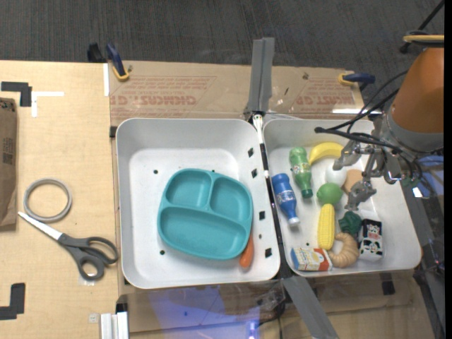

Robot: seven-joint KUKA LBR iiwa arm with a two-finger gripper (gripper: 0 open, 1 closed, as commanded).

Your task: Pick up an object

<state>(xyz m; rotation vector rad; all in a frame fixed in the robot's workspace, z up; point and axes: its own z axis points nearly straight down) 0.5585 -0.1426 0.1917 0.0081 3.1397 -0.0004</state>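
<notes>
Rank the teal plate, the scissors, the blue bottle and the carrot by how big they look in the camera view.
Largest to smallest:
1. teal plate
2. scissors
3. blue bottle
4. carrot, though the plate hides part of it

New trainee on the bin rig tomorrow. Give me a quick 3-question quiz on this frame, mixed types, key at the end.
1. True or false: the teal divided plate lies in the same bin as the blue bottle.
2. Multiple choice: what lies against the plate's lower right edge? A) an orange carrot B) a spoon C) a lemon
3. Fill in: on the bench left of the bins, beside the scissors, lies a roll of ____.

Key: 1 false, the plate is in the left bin, the bottle in the right bin. 2 A. 3 tape.
</notes>
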